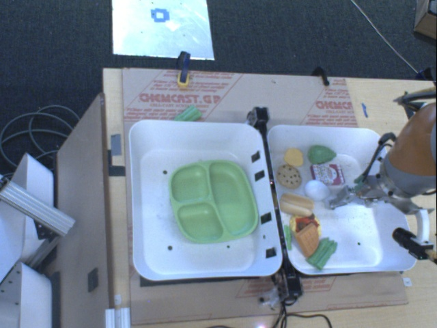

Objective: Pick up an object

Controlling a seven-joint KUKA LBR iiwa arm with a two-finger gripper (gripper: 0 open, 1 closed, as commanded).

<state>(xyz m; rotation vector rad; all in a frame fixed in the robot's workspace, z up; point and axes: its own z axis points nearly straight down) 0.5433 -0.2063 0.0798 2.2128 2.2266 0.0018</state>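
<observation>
**Arm reaches into toy-food bin**

The hand (336, 200) hovers low in the right bin (362, 251), pointing left beside a white egg (315, 188); whether it is open or closed cannot be told. A bread roll (296, 203) lies just nearer, long axis running left-right. The left bin (147, 251) holds a green tray (212, 200).

The end effector (336, 201) hangs beside toy food (304, 207) (right bin (365, 251)).
</observation>
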